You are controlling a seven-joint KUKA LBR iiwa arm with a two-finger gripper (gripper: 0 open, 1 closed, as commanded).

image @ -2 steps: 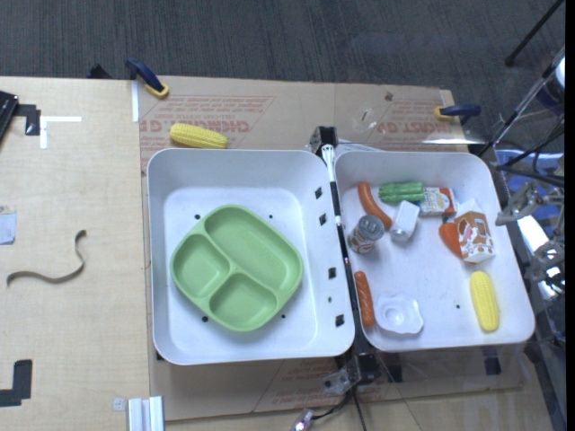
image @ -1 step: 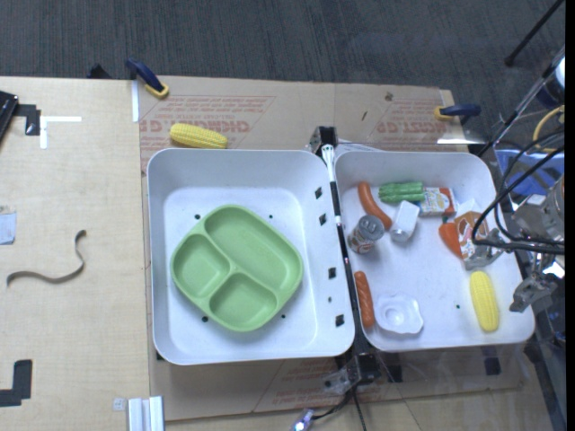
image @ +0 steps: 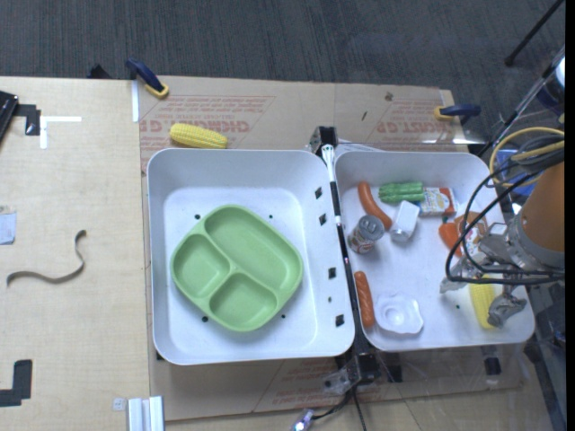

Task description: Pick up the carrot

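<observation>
carrot (image: 449, 233): seen at right bin's (image: 431, 335) far right, partly hidden by cables (image: 490, 241)
gripper (image: 476, 259): finger state cannot be told
neighbours: carton (image: 436, 201), cucumber (image: 401, 191), can (image: 367, 234)

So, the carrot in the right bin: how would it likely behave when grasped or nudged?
The carrot looks like smooth moulded toy food, so probably stiff and light. Its rounded, tapered shape suggests it could roll or slip away under a push. It lies at the right bin's far side, partly hidden by the arm, beside a small carton, which may get bumped.
</observation>
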